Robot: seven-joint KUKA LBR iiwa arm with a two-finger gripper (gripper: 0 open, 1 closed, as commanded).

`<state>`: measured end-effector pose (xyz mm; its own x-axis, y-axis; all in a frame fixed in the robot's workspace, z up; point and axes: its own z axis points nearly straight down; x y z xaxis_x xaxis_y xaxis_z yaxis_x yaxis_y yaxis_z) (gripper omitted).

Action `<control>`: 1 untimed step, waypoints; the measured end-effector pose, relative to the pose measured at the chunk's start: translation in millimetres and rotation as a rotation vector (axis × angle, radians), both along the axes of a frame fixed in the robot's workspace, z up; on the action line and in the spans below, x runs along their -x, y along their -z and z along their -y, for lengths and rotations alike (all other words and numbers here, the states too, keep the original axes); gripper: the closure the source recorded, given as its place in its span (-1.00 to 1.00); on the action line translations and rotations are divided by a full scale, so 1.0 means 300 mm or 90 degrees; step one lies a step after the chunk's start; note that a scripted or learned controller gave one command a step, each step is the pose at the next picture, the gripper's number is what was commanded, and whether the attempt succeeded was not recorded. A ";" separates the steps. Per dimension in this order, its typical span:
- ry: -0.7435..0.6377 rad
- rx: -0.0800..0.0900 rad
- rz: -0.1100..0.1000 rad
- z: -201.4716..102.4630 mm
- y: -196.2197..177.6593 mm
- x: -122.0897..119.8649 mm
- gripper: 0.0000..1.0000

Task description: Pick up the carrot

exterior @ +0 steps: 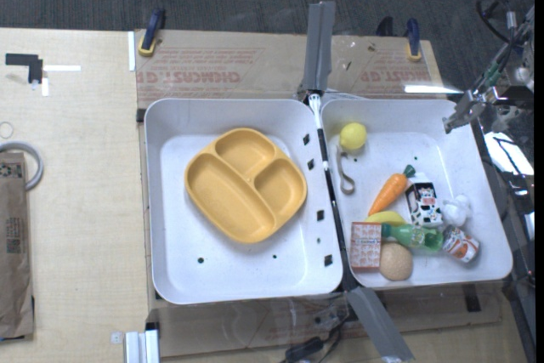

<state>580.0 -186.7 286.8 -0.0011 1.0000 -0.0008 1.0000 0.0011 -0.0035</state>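
White right bin (476,183): carrot (388,192) unobstructed, fingers (463,110) at far rim, open or closed unclear.

Two shallow white bins sit side by side on the counter (76,183). The left bin (170,268) holds a yellow divided plate (245,184), lying flat near its middle. The right bin (484,183) holds the rest: a carrot (388,192) lying at a slant, green top pointing up-right, with a yellow ball (353,136) above-left of it. Below the carrot lies a cluster — a cow-patterned carton (423,203), a green bottle (418,237), a small red-patterned box (366,246) and a round bread roll (395,262) — packed close together.
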 end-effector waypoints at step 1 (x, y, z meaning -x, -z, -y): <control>0.076 0.000 -0.001 -0.160 0.422 -0.023 -1.00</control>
<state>587.0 -138.6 160.2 0.1183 0.9930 -0.0012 0.9930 -0.1183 -0.0044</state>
